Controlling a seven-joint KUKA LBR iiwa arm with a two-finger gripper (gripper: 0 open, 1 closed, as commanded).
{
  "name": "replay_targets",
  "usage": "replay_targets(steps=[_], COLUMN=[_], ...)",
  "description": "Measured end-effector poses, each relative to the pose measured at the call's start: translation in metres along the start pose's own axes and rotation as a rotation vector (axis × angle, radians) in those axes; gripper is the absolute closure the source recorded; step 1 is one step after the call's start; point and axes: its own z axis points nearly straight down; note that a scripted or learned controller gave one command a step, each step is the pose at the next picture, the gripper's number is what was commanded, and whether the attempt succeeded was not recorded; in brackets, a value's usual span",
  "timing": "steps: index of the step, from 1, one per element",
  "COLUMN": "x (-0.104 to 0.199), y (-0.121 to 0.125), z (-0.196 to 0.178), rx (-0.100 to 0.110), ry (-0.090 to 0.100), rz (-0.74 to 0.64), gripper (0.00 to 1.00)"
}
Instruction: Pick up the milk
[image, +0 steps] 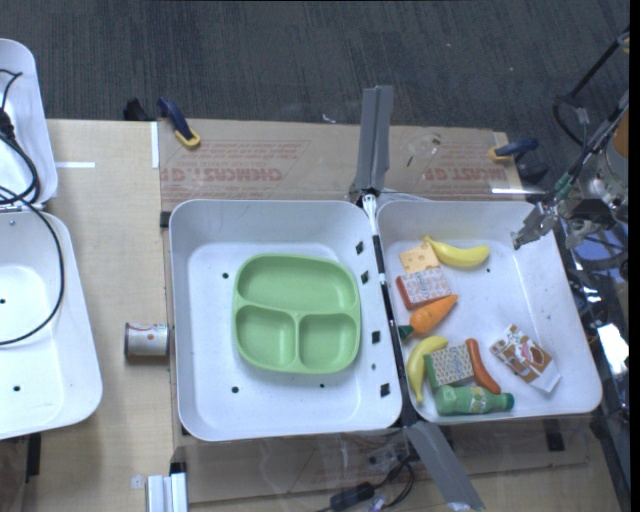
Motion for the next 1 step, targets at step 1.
replay_targets(steps=[1], x=[-0.0164], y=[-0.0315], z=[0.0123], rx=[0.0], ry=[-0.001], rz=[-0.013], gripper=[0.0])
